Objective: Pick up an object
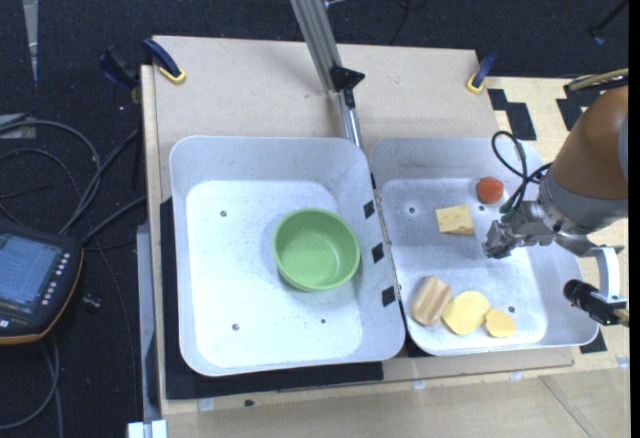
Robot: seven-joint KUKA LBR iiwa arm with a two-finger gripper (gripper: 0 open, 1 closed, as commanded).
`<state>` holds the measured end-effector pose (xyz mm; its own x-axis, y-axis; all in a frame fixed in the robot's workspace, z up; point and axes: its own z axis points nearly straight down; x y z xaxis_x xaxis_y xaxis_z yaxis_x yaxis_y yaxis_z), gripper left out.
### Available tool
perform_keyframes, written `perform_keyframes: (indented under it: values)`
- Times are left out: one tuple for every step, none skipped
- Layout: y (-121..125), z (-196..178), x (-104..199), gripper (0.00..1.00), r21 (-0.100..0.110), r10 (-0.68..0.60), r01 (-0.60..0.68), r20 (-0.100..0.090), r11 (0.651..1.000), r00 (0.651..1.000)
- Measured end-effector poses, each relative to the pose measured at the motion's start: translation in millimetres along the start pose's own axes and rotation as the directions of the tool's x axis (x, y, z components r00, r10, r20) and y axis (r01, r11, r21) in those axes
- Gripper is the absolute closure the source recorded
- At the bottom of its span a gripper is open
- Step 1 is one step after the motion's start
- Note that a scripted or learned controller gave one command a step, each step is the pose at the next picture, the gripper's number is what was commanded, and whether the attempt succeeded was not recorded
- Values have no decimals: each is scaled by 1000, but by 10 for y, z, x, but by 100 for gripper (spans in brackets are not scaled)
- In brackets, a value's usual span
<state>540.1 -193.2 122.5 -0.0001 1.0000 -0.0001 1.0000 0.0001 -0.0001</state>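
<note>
The right bin (pixel 420 196) holds a yellow cheese-like wedge (pixel 455 220), a small red-orange ball (pixel 489 190), a tan bread-like piece (pixel 431 299), a yellow round slice (pixel 466 312) and a smaller orange-yellow piece (pixel 500 324). My gripper (pixel 497 244) hangs low over the bin's right half, just right of the wedge and below the ball. Nothing shows between its fingers.
The left bin (pixel 220 256) carries a green bowl (pixel 317 248). A slanted metal pole (pixel 312 11) rises from the divide between the bins. Blue and yellow clamps (pixel 163 61) sit at the board's far corners. A black fitting (pixel 590 299) juts at the right bin's edge.
</note>
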Motion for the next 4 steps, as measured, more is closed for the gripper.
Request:
perform_keyframes:
  values:
    - [2,-626,-10,100,-5,0,0,1,1000,1000]
    - [57,-1090,62,100,-4,-1,1,1,1000,1000]
    - [63,-1501,62,100,-3,-1,1,1,1000,1000]
    - [192,-1345,563,100,1,-4,4,-1,1000,1000]
